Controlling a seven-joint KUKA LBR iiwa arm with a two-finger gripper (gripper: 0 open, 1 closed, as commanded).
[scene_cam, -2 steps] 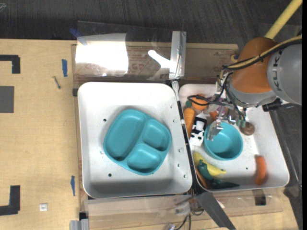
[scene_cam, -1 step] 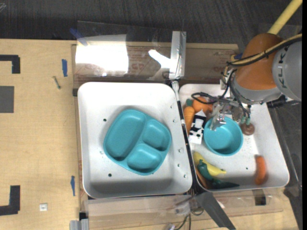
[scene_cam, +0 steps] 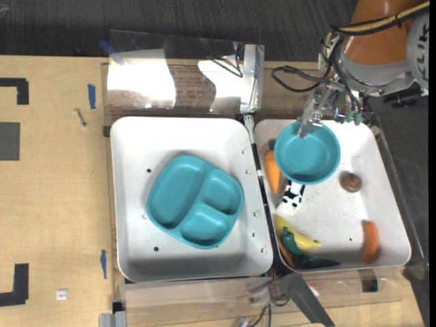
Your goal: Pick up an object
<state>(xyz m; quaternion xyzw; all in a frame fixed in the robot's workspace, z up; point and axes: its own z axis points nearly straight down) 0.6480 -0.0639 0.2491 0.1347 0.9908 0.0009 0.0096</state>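
Camera view puts the gripper (scene_cam: 315, 120) at the upper right of the frame, over the far edge of the right bin (scene_cam: 392, 182). Its fingers look pinched on the upper rim of the blue bowl (scene_cam: 308, 155), which sits just below them in the picture, seemingly tipped up off the floor. So the grip is at the bowl's top edge, its body hanging down-frame. A carrot (scene_cam: 272, 172) lies touching the bowl's left side; lifting straight should clear it, I'd guess.
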